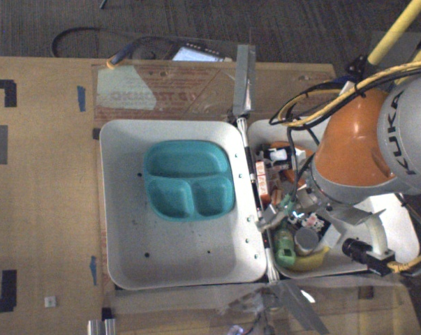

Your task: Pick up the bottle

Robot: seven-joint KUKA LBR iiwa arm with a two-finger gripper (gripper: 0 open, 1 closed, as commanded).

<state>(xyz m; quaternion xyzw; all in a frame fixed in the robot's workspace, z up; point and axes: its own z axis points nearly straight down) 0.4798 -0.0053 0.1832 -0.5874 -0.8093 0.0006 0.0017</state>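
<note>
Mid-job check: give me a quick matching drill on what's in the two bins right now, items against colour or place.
Things:
1. divided tray
2. bottle
3. banana
4. arm's wrist band

Descriptions:
A. yellow, along the right bin's near edge
B. orange, above the right bin
C. teal, lying in the left bin
D. green, at the right bin's near left corner

Pairs: 1-C, 2-D, 3-A, 4-B

On my feed, the one thing I can read plainly is the dark lettering "KUKA" on the grey arm (405, 145), running along its casing at the right, just beside the orange band. On the clear sheet (158, 89) lying on the desk (42, 187) beyond the left bin, I see faint pale block letters, too washed out for me to spell. The small packages (262, 180) in the right bin carry print that is too small to read.
</note>
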